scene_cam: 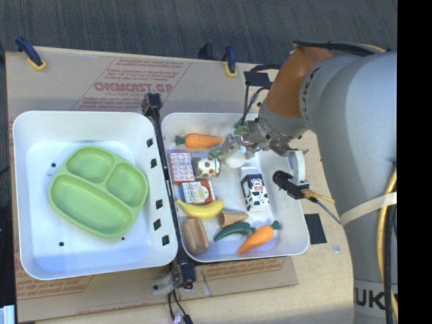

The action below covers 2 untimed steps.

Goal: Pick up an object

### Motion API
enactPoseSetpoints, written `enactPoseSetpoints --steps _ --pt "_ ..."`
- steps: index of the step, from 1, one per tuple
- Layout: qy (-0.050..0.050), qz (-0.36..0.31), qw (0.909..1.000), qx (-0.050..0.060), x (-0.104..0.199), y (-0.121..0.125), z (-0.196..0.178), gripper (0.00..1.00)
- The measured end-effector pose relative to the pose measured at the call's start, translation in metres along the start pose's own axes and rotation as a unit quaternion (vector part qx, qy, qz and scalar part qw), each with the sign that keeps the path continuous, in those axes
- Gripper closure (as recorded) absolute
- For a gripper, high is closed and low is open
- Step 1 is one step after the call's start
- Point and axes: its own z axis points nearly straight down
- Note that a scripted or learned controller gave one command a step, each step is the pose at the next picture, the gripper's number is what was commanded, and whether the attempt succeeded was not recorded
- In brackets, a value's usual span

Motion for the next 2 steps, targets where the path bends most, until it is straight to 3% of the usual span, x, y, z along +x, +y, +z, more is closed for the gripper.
enactPoseSetpoints --steps 1,2 --pt "0.001 0.002 1.0000 -0.002 0.072 -0.010 -0.096 1.00" --pt "0.000 0.002 1.0000 -0.001 0.094 -0.098 -0.172 1.00"
